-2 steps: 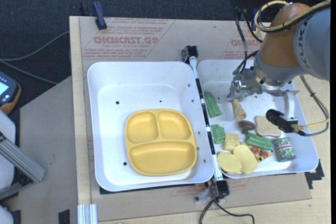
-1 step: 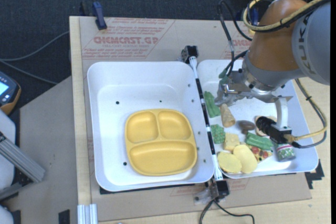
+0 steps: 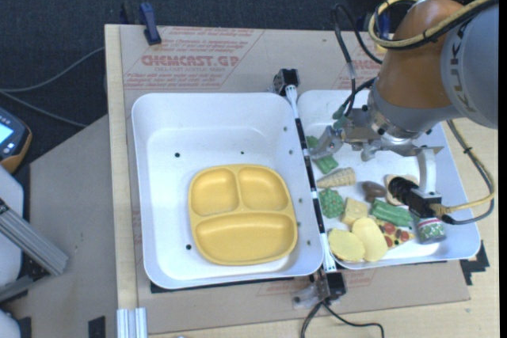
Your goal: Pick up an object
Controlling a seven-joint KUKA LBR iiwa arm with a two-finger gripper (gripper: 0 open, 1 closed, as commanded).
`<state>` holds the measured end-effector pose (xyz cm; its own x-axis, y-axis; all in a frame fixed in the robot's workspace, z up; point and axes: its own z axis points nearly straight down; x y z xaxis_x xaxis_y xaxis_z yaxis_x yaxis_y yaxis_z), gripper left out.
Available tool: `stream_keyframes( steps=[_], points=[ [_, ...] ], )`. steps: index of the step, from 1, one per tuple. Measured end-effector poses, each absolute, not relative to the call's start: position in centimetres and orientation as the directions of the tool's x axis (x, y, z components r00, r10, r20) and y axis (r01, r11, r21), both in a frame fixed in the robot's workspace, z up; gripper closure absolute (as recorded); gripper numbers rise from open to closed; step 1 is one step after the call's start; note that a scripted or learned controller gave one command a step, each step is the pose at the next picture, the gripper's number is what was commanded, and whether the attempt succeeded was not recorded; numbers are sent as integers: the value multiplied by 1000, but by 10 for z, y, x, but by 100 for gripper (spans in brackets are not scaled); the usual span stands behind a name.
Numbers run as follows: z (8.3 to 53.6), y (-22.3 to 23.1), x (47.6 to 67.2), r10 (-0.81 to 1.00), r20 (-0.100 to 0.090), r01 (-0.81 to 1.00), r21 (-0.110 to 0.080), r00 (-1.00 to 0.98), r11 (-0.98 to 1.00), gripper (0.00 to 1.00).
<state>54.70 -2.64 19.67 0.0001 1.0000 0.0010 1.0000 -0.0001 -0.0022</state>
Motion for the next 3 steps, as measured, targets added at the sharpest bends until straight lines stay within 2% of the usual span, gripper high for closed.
stream_keyframes(
  steps=[1, 2, 3],
  points=[
    [184, -62, 499, 1000, 1, 1000, -7, 5, -5, 0],
    [109, -87, 519, 1000, -4, 1000, 26, -3, 3, 0],
    [135, -140, 480, 1000, -3, 1000, 1, 6, -6, 0]
  ],
)
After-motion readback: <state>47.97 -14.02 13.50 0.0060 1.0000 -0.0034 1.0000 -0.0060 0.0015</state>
